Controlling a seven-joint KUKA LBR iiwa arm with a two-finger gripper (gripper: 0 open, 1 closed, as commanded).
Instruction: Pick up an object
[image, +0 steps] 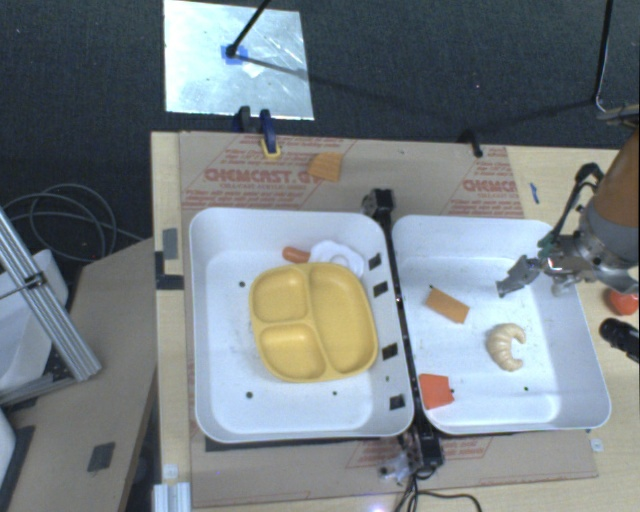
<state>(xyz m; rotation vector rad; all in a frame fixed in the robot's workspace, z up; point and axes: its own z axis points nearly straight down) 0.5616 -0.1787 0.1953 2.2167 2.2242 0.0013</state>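
In the right bin (560, 400) lie an orange-brown block (447, 305), a pale croissant-shaped piece (507, 345) and a small red-orange block (435, 391) near the front left corner. My gripper (533, 273) hangs over the right bin's upper right part, above and to the right of the croissant piece. Its fingers (517, 276) are spread apart with nothing between them.
The left bin (215, 300) holds a yellow three-compartment plate (311, 322), a small orange sausage-shaped thing (296, 255) and a white piece (336, 256) behind the plate. An orange block (325, 166) lies on the cardboard behind the bins. Clamps (381, 201) sit between the bins.
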